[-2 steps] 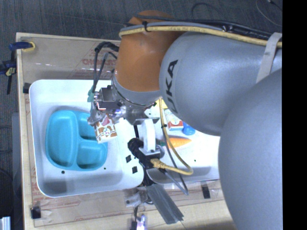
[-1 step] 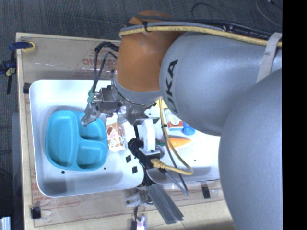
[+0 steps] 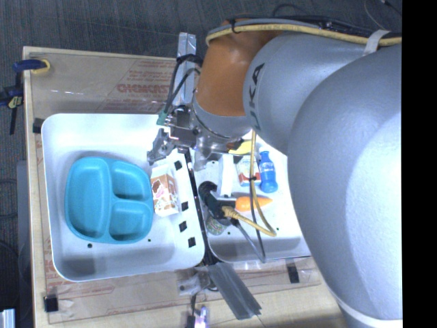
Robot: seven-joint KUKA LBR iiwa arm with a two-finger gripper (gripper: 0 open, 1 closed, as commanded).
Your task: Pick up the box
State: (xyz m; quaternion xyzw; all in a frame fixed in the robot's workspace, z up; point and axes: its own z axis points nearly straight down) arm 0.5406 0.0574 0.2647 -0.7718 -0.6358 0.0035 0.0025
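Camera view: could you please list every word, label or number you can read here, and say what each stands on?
"KUKA", partly seen: on the grey arm.
Red print on the bench board: too faint to read.
Print on the box, in the left bin: too small to read.
Label on the blue bottle: blurred.

Two shallow white plastic bins (image 3: pixel 54 142) sit side by side. Beside the dividing rim between them: one turquoise three-compartment plastic tray (image 3: pixel 108 198), one small brown-and-white printed box (image 3: pixel 164 191), one blue plastic bottle (image 3: pixel 267 172), one orange carrot-shaped toy (image 3: pixel 250 202).
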